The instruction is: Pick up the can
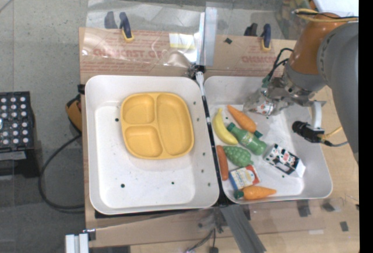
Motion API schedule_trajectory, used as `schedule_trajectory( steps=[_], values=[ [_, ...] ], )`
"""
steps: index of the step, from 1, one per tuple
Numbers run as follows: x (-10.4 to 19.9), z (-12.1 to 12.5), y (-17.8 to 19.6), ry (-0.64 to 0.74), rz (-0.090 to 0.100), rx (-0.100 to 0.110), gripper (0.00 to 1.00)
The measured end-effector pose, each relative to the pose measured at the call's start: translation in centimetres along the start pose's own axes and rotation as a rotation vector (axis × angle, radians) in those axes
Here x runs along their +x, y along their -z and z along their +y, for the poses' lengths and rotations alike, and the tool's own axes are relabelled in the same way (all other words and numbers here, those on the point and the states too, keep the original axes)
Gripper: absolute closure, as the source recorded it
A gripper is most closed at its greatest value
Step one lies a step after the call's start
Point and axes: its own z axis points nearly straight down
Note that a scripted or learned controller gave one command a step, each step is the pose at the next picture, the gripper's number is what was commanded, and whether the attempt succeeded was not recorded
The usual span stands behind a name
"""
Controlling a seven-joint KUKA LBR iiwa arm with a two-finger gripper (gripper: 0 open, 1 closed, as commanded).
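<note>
A small silvery can with a red label [265, 108] lies in the back part of the right bin [312, 185], just behind an orange carrot [242, 118]. My gripper [263, 100] is down in that bin, directly over the can and touching or nearly touching its top. The grey wrist and its cables cover the gripper's tip and part of the can. The can looks to be resting on the bin floor, not lifted.
The right bin also holds a banana [221, 127], a green bottle [248, 139], a green vegetable [238, 155], two more carrots [222, 162] [258, 192], a small carton [243, 176] and a black-and-white packet [284, 159]. The left bin [105, 182] holds a yellow divided plate [157, 125].
</note>
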Motion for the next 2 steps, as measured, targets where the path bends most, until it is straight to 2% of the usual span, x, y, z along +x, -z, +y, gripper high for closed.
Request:
schedule_trajectory(
  steps=[1,2],
  values=[
    [-0.1,0.1,1.1,-0.001,-0.001,-0.003,1.00],
    [4.1,2.5,11.5,0.095,0.005,-0.005,1.00]
  ],
)
